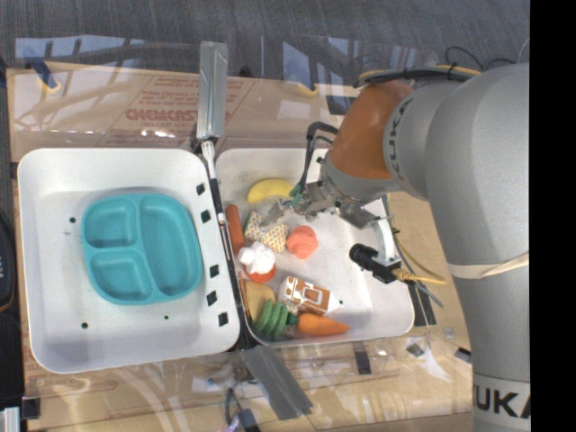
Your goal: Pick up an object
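Note:
The right bin holds a heap of toy food along its left side. In it are a yellow banana, a tan waffle-like piece, an orange-pink round fruit, a white and red piece, a red sausage, a small printed box, a green vegetable and an orange carrot. My gripper hangs low over the upper middle of this bin, just right of the banana and above the round fruit. The wrist hides its tips.
The left bin carries a teal divided plate. A black part with cables sticks out of the arm over the right bin's right half. The big grey arm body covers the bench's right side.

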You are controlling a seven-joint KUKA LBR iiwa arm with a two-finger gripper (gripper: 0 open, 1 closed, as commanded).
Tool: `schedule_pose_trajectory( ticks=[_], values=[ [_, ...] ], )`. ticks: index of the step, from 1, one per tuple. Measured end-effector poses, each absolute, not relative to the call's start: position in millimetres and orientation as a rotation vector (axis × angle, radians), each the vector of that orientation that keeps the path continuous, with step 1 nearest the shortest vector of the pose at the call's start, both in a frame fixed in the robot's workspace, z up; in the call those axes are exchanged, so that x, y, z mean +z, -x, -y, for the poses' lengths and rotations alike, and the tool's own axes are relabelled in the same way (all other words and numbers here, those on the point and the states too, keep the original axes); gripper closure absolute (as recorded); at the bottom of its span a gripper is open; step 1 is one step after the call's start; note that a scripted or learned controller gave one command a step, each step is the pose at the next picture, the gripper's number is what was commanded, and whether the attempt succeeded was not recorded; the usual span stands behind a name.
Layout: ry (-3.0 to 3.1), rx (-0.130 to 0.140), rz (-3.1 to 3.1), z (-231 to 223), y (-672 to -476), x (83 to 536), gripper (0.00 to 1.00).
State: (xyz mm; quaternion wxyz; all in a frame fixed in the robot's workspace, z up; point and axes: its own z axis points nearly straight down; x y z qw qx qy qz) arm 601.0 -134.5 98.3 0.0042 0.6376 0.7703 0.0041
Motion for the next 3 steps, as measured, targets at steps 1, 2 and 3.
schedule_pose_trajectory(
  ticks=[1,2,3],
  values=[
    [-2.051,0.008,-2.369,125.2,-660.7,97.4,0.0],
    [-2.048,0.007,-2.379,123.6,-660.8,106.9,1.0],
    [-2.298,-0.002,-2.143,62.9,-640.9,229.2,1.0]
  ],
)
